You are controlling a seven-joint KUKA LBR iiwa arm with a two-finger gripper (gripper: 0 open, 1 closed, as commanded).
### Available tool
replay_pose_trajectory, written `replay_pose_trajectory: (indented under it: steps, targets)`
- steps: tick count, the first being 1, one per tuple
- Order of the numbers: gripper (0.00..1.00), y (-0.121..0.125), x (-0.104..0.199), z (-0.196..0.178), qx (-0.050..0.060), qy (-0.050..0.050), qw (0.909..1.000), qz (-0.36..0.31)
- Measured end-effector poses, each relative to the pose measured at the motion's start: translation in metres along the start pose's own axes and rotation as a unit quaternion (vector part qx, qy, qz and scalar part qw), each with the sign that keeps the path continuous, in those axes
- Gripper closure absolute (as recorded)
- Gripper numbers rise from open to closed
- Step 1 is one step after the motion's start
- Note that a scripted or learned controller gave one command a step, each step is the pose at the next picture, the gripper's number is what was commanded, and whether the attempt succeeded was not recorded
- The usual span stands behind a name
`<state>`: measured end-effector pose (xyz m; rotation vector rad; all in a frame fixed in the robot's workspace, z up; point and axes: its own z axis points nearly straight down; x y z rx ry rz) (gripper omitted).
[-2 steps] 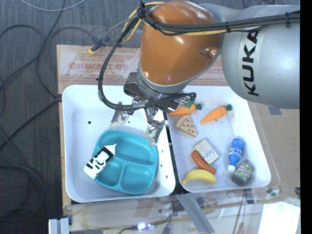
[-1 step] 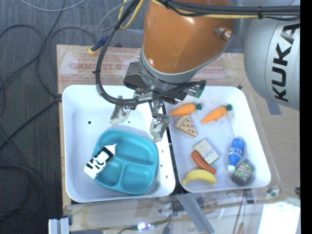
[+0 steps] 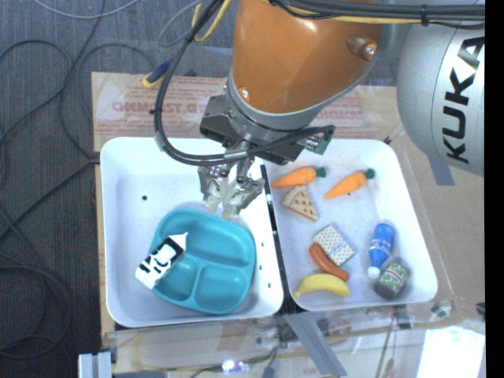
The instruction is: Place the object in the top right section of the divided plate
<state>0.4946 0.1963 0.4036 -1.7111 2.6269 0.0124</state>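
Hanging over the divided plate's (image 3: 206, 258) top edge, the claw (image 3: 230, 194) has an unreadable grip.

We see 2 smooth white plastic bins (image 3: 118, 211), a glossy teal plastic divided plate (image 3: 216, 278), and brown matt cardboard (image 3: 126, 105) beneath. The arm's orange band (image 3: 299, 46) looks smooth, with a soft sheen, its grey shell (image 3: 449, 69) glossy.

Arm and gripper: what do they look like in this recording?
The arm is glossy grey with black KUKA lettering, and it has a broad orange band above the wrist. Black and yellow cables run across it. The gripper is a small metallic piece under a dark mounting plate.
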Motion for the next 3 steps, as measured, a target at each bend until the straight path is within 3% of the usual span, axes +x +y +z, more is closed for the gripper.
replay_pose_trajectory:
  steps: [1,2,3]
  targets:
    - [1.0,0.023,-0.022,0.198,-0.002,0.004,0.9929,-0.119]
    - [1.0,0.001,0.027,0.162,-0.001,0.004,0.9529,-0.303]
    - [1.0,0.023,-0.021,0.207,-0.004,0.003,0.921,-0.389]
